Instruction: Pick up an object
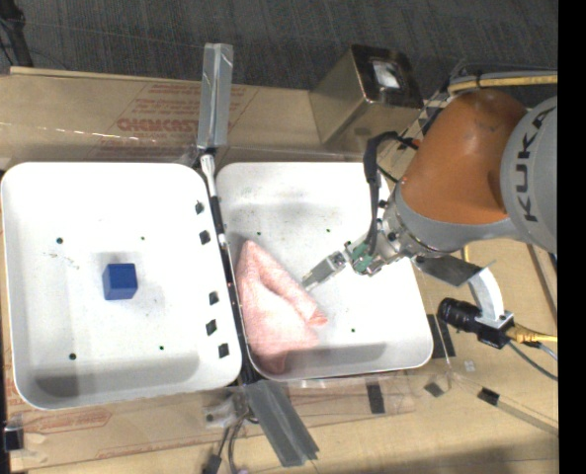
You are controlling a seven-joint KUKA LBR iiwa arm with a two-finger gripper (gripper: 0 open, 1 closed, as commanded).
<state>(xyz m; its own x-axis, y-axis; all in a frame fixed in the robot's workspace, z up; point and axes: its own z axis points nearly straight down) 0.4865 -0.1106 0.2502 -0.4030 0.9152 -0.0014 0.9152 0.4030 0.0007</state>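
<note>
Brown cardboard (95, 107) covers the counter (530, 383), and dark carpet (273, 8) fills the top of the frame. Two white bins sit side by side on the cardboard. The left bin (36, 225) takes up the left half of the frame. A small blue block (121, 280) sits in it, a bit left of the middle, with nothing touching it. The right bin (302, 191) is in the middle of the frame. A pink cloth (273, 304) lies crumpled in its lower left part, close to the wall between the two bins.

The big grey and orange arm (470, 166) comes in from the right side of the frame and hangs over the right bin. Its gripper (317, 273) points down and to the left, with its tip just above the upper right edge of the pink cloth. Whether the gripper is apart or together, you cannot tell. A small tan box (367, 92) stands on the cardboard above the right bin.
</note>
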